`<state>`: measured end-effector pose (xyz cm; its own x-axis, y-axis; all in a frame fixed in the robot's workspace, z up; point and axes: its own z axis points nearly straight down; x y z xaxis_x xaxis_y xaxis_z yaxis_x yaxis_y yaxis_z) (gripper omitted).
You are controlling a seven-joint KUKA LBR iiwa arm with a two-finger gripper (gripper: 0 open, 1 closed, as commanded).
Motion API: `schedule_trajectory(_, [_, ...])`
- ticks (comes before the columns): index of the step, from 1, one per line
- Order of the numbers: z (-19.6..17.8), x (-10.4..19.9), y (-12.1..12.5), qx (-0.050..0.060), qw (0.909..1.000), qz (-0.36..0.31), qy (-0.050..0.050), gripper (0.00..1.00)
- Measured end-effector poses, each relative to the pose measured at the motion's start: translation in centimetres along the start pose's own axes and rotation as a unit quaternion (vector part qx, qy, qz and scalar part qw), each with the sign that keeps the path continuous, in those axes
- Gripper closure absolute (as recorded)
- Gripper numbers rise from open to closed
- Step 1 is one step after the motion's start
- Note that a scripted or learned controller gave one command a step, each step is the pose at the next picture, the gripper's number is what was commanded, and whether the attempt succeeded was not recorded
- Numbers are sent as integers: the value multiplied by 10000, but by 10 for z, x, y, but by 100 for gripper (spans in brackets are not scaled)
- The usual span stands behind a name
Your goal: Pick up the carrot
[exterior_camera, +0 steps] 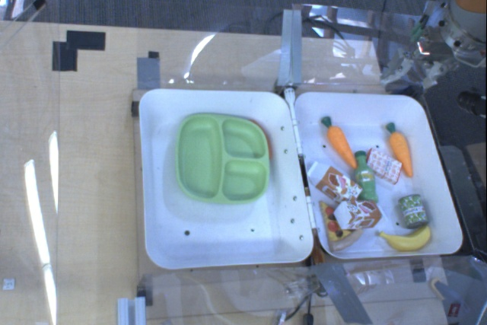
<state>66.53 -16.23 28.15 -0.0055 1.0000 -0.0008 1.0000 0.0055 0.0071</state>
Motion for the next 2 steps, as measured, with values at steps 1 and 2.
schedule_trajectory(1, [101,17,4,8,9994,-358,1,0])
schedule_trajectory(2, [176,30,8,-62,9939,-1101,-13,0])
